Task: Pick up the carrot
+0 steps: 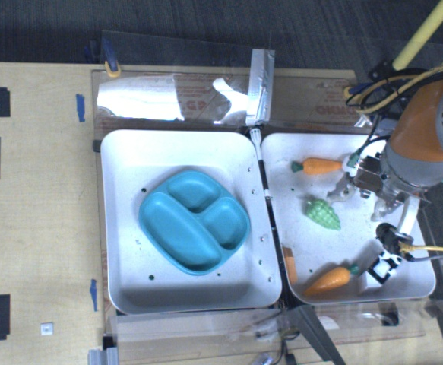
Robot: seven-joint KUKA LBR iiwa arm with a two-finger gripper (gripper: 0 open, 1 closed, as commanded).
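Two white bins are sitting side by side on the bench. The left bin (130, 158) is holding a blue tray (194, 220) with three compartments, lying roughly in the middle and turned at a slant.

The right bin (297, 226) is holding three toy foods. One carrot (321, 166) is lying near the far edge, its green top pointing left and its orange body running right toward the gripper. A second carrot (330, 279) (fatter, and with its green top at the right end) is lying near the front edge of the same bin, tilted slightly. Between the two, a little left of centre, a green knobbly piece (324, 214) is resting on the bin floor, well apart from both carrots. A thin orange strip (289, 265) is showing against the bin's left wall, too little of it visible to say what it is.

The arm (426, 128) is reaching in from the right, its orange band sitting above the grey wrist. The gripper (348, 179) is hanging over the right half of the right bin, its metal parts just beside the right end of the far carrot. How far the jaws are parted I cannot tell, and nothing is visibly caught between them; both carrots are lying on the bin floor.
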